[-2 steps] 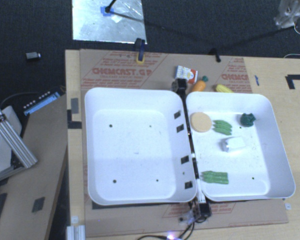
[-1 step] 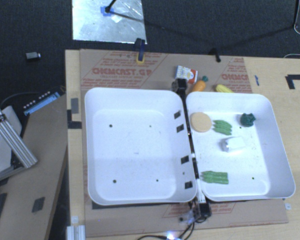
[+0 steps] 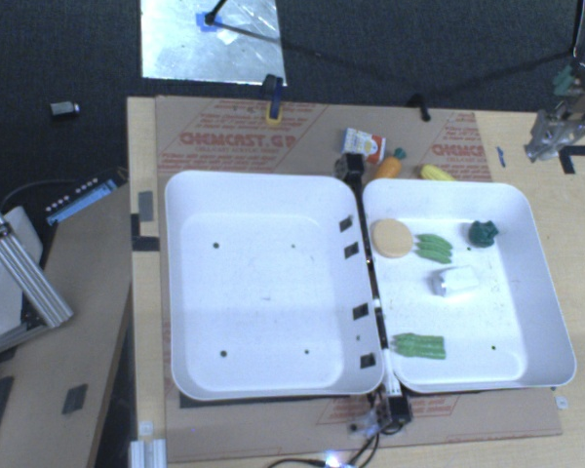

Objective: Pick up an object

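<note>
The end effector [image 3: 563, 130] hangs off the desk's far right corner, well apart from both bins, so the approach has not begun; whether it is open or closed I cannot tell. Candidates lie in the right bin [image 3: 541, 261]: a tan disc [image 3: 392, 238], green pods [image 3: 433, 248], a white block [image 3: 454, 281]. Next it must descend over one.

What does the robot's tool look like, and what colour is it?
The tool looks like a small, pale grey metal piece made of blocky, angular parts. A bluish-green patch sits at its top, and a thin dark line, maybe a cable or a rod, runs up from there. The picture is too blurry there to make out any markings.
</note>
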